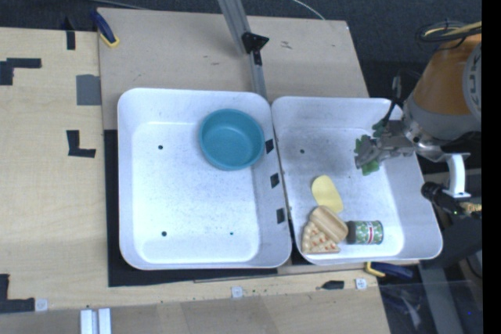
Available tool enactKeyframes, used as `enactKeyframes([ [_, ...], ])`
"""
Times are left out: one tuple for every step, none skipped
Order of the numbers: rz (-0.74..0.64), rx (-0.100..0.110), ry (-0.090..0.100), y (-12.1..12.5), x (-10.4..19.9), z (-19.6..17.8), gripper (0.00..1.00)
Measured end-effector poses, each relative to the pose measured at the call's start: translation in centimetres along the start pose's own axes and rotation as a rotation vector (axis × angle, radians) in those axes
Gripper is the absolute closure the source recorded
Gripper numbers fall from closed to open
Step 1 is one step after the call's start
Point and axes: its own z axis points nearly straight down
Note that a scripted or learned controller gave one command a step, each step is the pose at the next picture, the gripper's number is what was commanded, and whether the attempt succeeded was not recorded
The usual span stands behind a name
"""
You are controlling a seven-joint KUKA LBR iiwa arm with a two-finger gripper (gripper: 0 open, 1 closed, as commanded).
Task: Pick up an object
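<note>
The green can and waffle-like toy lie below-left of the gripper, whose fingers pinch a small green object.

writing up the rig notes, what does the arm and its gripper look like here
The arm is a rounded, bulky body, grey with a broad orange band above the wrist. Below the band a pale grey wrist section leads to the gripper, a small dark metal assembly with greenish tips. A thin yellowish cable loops above the orange part, and a white bracket with dark fittings hangs at the arm's lower side.
</note>
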Motion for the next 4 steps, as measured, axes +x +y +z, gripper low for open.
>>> enactKeyframes([
  [0.001,-0.001,-0.001,-0.7,-0.7,-5.4,1.00],
  [0.000,-0.003,-0.002,-0.4,-0.8,-11.7,1.00],
  [-0.004,0.003,0.001,1.2,3.7,-10.9,1.00],
  [-0.005,0.005,0.002,2.1,9.6,-9.3,1.00],
])
